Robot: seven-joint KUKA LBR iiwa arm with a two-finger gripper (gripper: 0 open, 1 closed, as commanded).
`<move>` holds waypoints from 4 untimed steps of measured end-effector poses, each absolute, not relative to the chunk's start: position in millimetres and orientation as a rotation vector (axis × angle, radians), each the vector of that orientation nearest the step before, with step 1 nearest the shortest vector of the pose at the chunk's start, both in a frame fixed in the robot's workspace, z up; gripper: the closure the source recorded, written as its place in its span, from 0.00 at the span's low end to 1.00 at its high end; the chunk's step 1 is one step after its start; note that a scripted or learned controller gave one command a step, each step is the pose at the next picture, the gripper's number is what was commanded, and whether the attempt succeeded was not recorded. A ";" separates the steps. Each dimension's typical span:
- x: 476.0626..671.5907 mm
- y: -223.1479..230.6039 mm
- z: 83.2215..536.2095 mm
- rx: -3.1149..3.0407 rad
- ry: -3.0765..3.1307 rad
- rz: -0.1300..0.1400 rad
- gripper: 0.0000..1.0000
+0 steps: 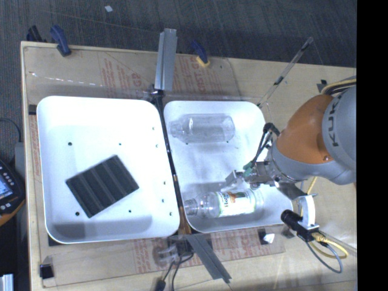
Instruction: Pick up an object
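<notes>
A clear plastic bottle with a green and white label (227,203) lies on its side near the front of the right bin (182,162). A second clear bottle with no label (203,128) lies across the back of the same bin. My gripper (241,179) hangs low over the right bin, just above the labelled bottle's right end. Whether its tips touch the bottle is unclear. A dark ribbed rectangular pad (102,185) lies flat in the left bin (54,111).
The grey arm with its orange band (306,138) covers the right rim of the right bin. A metal divider bar (165,59) stands at the back between the bins. Blue clamps (60,40) grip the bench's far edge. Cables trail at the front right.
</notes>
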State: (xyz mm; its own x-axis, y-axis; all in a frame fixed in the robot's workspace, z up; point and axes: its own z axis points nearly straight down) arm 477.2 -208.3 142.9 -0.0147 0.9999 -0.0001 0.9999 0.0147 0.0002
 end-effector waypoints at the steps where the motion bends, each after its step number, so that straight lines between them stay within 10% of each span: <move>1: 478.1 -149.1 92.2 1.940 2.473 0.002 0.00; 2: 543.1 -162.0 91.5 2.058 2.377 -0.002 0.00; 3: 476.8 -170.7 135.5 2.139 2.303 -0.001 0.00; 4: 476.7 -170.7 135.5 2.140 2.303 -0.002 0.00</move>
